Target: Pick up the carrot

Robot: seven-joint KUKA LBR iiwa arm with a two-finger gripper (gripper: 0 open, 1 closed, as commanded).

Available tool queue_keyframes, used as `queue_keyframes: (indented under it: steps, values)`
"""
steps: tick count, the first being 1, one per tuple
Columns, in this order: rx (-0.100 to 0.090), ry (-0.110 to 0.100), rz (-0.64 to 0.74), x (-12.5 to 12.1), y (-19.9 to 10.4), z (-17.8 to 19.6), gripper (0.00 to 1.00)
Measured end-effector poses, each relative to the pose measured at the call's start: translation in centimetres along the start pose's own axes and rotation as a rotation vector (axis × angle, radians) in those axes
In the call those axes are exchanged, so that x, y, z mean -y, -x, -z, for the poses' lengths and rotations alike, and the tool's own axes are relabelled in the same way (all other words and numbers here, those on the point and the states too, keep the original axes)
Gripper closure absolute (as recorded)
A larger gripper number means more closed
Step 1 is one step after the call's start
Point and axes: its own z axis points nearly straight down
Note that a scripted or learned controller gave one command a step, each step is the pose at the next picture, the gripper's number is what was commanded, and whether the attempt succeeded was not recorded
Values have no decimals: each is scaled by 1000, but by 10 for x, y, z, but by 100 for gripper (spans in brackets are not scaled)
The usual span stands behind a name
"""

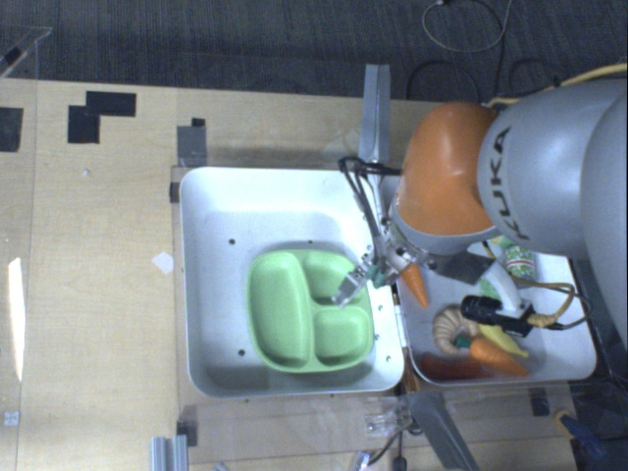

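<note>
The grey arm (564,165) reaches in from the right and fills the upper right of the view, its orange band (446,180) bulging just above the wrist. The wrist bends down and to the left, cables trailing beside it. The gripper (355,285) hangs low at the arm's tip, fingers pointing lower left, perhaps slightly parted, though blur hides this
</note>
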Motion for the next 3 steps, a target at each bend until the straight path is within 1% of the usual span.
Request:
queue_keyframes:
  steps: [1, 2, 3]
  values:
    - [0, 0, 306, 32, -12, 0, 0]
    - [3, 3, 470, -47, -4, 136, 0]
    - [-2, -2, 215, -1, -52, -18, 0]
